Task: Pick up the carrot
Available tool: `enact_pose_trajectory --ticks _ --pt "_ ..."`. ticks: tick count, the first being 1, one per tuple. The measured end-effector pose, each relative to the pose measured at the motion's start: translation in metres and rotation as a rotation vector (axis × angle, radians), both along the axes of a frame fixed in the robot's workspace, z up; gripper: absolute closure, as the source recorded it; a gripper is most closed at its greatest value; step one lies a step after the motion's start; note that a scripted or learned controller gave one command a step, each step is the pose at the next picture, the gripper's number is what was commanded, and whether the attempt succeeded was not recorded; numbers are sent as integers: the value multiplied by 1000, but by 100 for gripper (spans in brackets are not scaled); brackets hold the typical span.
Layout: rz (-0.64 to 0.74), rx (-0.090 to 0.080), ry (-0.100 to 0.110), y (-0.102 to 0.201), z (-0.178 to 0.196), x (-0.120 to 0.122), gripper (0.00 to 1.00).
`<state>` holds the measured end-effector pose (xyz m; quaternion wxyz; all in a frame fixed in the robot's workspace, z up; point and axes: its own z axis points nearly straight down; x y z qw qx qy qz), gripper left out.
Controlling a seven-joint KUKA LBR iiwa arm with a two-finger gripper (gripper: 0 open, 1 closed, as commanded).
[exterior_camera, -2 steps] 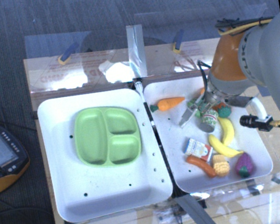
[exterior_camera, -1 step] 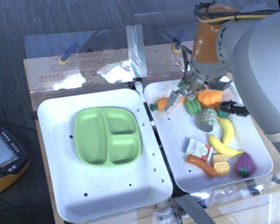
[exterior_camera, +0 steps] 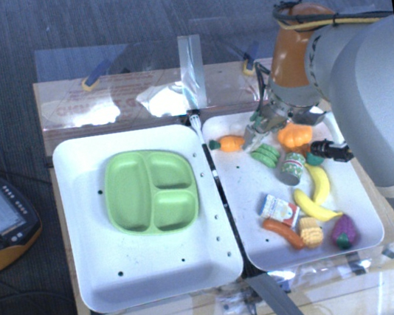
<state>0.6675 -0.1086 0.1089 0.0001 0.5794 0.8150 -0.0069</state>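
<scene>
- While hanging low over the back of the right bin point(exterior_camera: 243, 198), reaching in with the gripper point(exterior_camera: 258, 129) just beside the carrot point(exterior_camera: 231, 143). Probably lining up for a grab from above, since that's the easy way at something lying flat.
- Talking about the carrot itself: lying on the bin floor near the back left corner, close to the wall between the two bins. Pointing its green top left and its orange end right, toward the gripper.
- Struggling to say whether the gripper is spread wide or pinched together, it's just a blurry bit of metal at this angle. Also not seeing the carrot clamped in it, so not calling it held. Can't tell whether it's touching or just short of it either.
- Guessing at still being in the approach or lining-up step, with nothing lifted.
- Noticing a crowd on the gripper's other side: a green pea pod point(exterior_camera: 264, 154) right below it, a round orange toy point(exterior_camera: 295, 134) just to the right, a small can point(exterior_camera: 292, 167) and a banana point(exterior_camera: 315, 193) further forward.
- Figuring that's the reason for coming in at the carrot's right end, though squeezing between it and the pea pod is risking a bump or a wrong grab.
- Worrying a bit about the nearby wall too, as nudging the carrot against it could be making a clean pinch harder.
- Ignoring the left bin point(exterior_camera: 90, 231) with the green divided plate point(exterior_camera: 150, 191), well apart from all this.
</scene>
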Motion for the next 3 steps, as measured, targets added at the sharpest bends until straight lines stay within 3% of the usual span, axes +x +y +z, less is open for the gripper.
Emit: enact_pose_trajectory --ticks 1,2,3 --pt "-39 7 -17 -5 180 -24 100" --pt "-39 8 -4 -4 173 -26 0" --pt "23 11 10 -31 61 -65 0"
